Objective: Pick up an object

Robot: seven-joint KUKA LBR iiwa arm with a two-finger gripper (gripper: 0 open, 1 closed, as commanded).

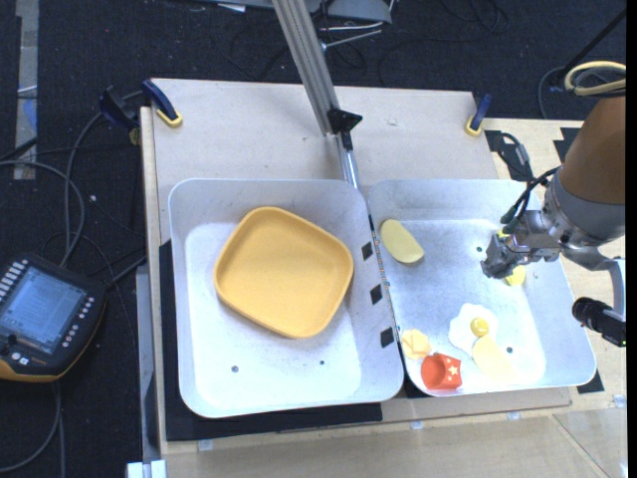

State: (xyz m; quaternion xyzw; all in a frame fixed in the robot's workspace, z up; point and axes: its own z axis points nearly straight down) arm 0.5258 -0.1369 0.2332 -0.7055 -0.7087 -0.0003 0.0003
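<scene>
Nearest the front edge of the bench, the right bin point(557, 366) holds a cluster in its front left corner: a red toy piece with a white spot point(441, 370), a small yellow chunk point(414, 343) just behind it against the dividing wall, a white and yellow fried egg toy point(472, 326) beside them, and a pale yellow round slice point(490, 355) touching the egg's front. The left bin point(199, 366) carries a large yellow square plate point(284, 270), lying flat near its middle. Further back in the right bin, a pale yellow oval piece point(402, 241) rests near the back left corner, close to the divider. Toward that bin's right side the gripper point(501, 264) hangs low over the floor, its dark fingers blurred, so I cannot tell how far apart they stand. A small yellow object point(515, 278) shows just beside the fingertips, possibly touching them; whether it is gripped is unclear. The grey arm point(587, 202) reaches in over the bin's right edge.
</scene>
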